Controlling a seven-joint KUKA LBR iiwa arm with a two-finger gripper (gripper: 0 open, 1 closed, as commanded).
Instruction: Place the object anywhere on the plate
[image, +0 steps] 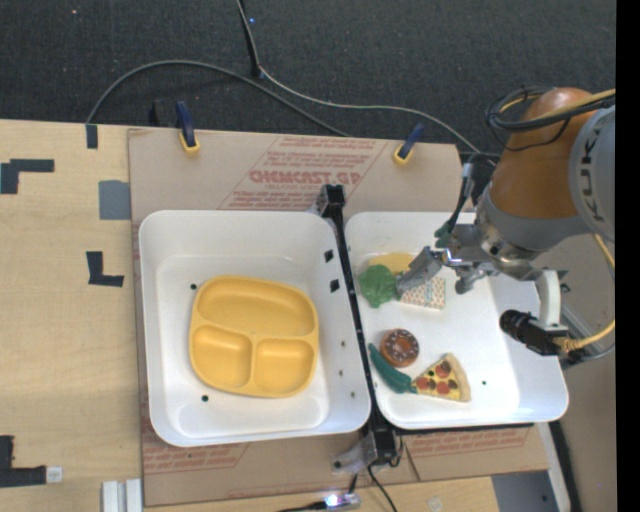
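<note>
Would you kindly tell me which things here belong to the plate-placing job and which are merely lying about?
Part of the job:
- yellow divided plate in the left bin
- gripper, down among the toys in the right bin
- which toy is the object, I cannot tell

Lying about:
- toy broccoli
- waffle piece
- doughnut
- pizza slice
- green pepper
- blue clamps

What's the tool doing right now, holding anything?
Tool: low in the right bin, over the broccoli and the waffle. Open or shut: cannot be told. No hold can be seen.
</note>
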